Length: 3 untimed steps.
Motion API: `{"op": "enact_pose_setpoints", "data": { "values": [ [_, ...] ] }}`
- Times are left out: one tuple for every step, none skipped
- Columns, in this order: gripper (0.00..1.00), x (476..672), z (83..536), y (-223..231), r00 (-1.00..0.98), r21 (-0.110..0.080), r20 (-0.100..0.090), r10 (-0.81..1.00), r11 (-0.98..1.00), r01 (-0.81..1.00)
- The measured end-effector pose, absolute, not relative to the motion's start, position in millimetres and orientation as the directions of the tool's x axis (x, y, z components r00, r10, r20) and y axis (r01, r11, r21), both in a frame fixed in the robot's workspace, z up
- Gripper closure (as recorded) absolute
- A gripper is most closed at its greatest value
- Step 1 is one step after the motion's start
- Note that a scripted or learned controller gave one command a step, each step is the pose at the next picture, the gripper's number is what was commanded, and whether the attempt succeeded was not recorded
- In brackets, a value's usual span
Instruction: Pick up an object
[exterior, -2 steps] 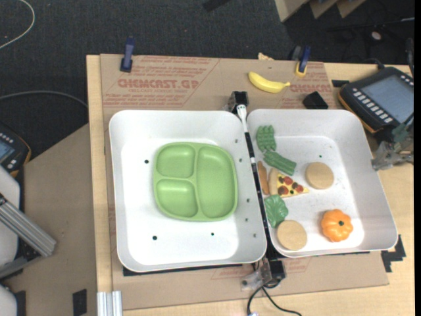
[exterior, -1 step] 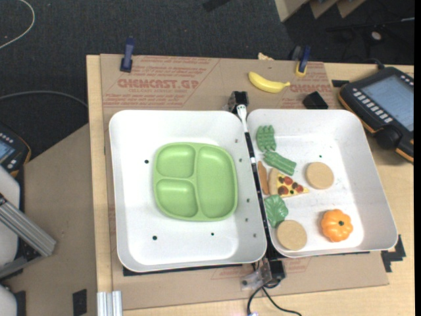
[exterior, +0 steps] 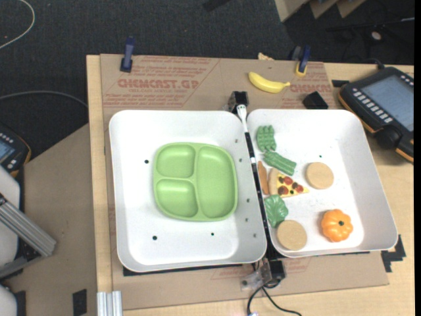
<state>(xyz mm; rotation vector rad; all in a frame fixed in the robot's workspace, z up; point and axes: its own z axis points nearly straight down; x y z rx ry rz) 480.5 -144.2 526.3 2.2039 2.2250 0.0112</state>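
The cardboard-covered tabletop (exterior: 197,78) is carrying two shallow white plastic bins side by side. The left white bin (exterior: 131,236) is holding a pale green three-compartment plastic plate (exterior: 195,180), lying flat near its middle. The right white bin (exterior: 355,143) is holding the small toy foods, most of them crowding its left wall: a green bean-pod toy (exterior: 266,137), a pizza-slice toy (exterior: 287,186), two tan round cookie-like discs (exterior: 319,175) and an orange toy pumpkin (exterior: 337,224) sitting apart near the front right. A yellow toy banana (exterior: 268,83) is lying on the tabletop behind the bins. Whether the tool is open or closed cannot be told from this frame. The pumpkin is looking like the likeliest pick: probably light, hard and slightly slippery, best pinched across its ribbed sides.
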Motion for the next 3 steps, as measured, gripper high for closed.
{"op": "enact_pose_setpoints", "data": {
  "values": [
    [1.0, 478.9, 492.5, -195.9, 0.004, -0.003, 0.0, 1.0, -0.004, 1.0],
    [1.0, 478.9, 419.4, -224.9, 0.003, -0.005, 0.001, 1.0, -0.003, 1.0],
    [1.0, 480.6, 498.2, -123.0, -0.012, 0.012, -0.001, 1.0, 0.012, 1.0]
  ]
}}
